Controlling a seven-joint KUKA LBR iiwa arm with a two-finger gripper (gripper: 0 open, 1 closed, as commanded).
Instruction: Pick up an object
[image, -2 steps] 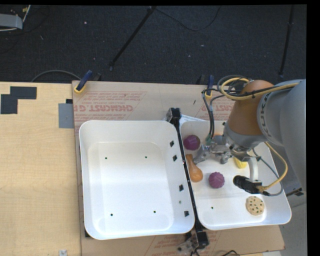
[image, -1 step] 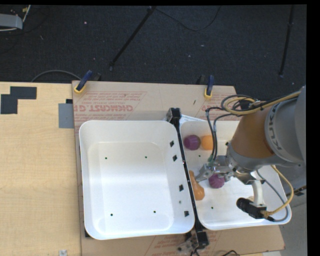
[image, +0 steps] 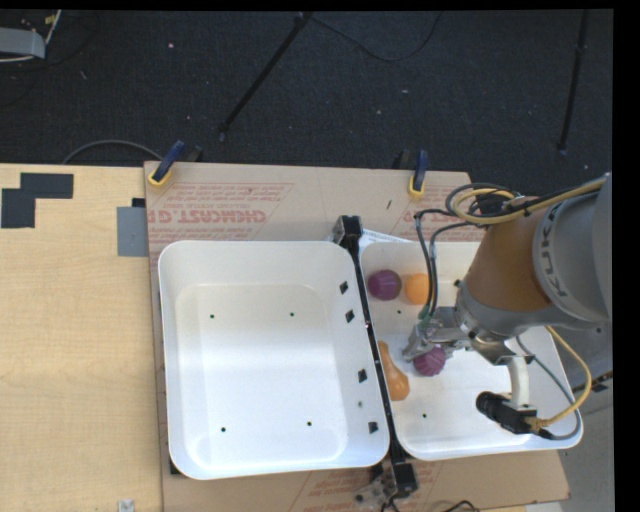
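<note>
**Gripper low over purple object in right bin; grasp not confirmed**

The left bin (image: 200, 300) sits on a sheet of cardboard (image: 250, 205) held by two clamps at its far edge. A black divider rail (image: 365, 350) runs between the two bins.

The right bin (image: 450, 440) holds four small objects. Against its left wall, near the rail, lies an orange elongated object (image: 392, 375). Toward the far end rests a purple ball (image: 383, 284), with an orange ball (image: 416, 288) just beside it on the right. A second purple object (image: 431, 361) lies near the bin's middle.

The gripper (image: 428, 340) is directly above and touching or nearly touching that second purple object. Finger spread cannot be determined. The arm (image: 530, 270) enters from the right, trailing cables.
</note>
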